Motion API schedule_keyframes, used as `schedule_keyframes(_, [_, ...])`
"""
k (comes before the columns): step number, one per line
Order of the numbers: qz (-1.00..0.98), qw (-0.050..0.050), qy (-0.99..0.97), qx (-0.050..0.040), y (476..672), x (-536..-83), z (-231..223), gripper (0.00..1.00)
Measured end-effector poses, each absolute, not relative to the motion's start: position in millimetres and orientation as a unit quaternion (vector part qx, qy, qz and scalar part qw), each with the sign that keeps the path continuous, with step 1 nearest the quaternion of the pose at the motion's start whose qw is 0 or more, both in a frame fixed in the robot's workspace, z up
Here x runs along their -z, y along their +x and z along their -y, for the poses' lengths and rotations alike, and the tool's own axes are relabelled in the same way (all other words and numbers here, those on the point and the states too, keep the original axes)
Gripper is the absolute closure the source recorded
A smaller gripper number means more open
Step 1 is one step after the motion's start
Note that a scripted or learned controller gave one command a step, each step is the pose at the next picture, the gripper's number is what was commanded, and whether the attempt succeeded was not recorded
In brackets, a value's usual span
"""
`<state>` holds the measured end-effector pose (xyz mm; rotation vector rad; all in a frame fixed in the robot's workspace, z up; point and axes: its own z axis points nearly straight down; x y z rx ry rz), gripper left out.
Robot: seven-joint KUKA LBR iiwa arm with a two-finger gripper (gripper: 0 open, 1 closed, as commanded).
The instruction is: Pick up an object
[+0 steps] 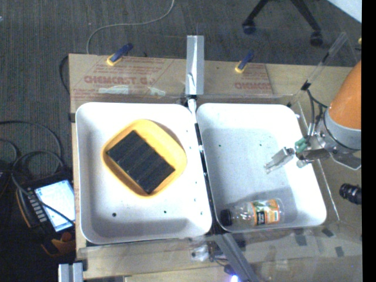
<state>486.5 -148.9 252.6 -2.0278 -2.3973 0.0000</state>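
Dark carpet surrounds a cardboard-topped bench [176, 78] that bears two shallow white bins side by side, with an office chair's base at the top of the view.

Largest of the working things are the bins themselves. On the view's left, the left bin [94, 216] holds a yellow dish [174, 148] with a flat black ribbed pad [141, 161] lying in it. That pair looks stiff and broad; the dish's low, wide rim offers little for two fingers to close on, and the pad sits flush inside it, so both seem awkward picks.

In the right bin [247, 134], against the near wall, a small clear plastic bottle [252, 212] lies on its side, its dark cap [225, 217] pointing toward the divider and an orange label round its middle. It looks empty or nearly so, hence light, smooth and apt to roll or squirt out of a pinch. The likeliest hold is across the labelled middle, fingers set square to its length.

Reaching in from the right, the gripper [276, 161] hangs over the right bin's bare floor, well apart from the bottle. Whether its jaws are spread or pressed together I cannot tell; nothing shows between them.
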Motion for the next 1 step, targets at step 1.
schedule_keyframes(1, [0.764,0.000,-0.645,0.0008,484.4,-96.7,176.6,0.00])
